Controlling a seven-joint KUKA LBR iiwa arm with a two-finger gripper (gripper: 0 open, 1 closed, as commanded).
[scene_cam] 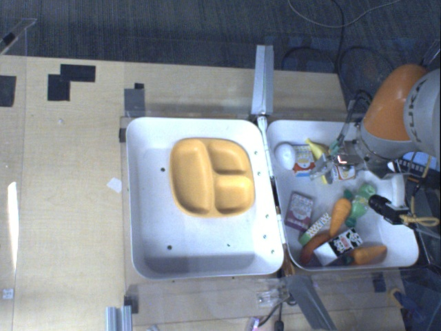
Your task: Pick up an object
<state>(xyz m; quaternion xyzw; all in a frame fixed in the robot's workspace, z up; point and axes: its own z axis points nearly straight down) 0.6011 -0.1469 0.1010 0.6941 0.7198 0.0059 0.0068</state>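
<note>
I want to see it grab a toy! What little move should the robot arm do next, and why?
Probably lower the gripper straight down a little. It sits over the right bin, above the jumble of small things near the top, and nothing shows between its fingers yet. The carrot lies further forward, so the nearer pile looks like the easier catch.

Orange carrot (338, 216) lying tilted among small toys in the right bin (411, 248), yellow compartment tray (210, 176) in the left bin (148, 205)

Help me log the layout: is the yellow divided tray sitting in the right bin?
No, the yellow divided tray lies in the left bin, while the right bin holds the small items.
</note>
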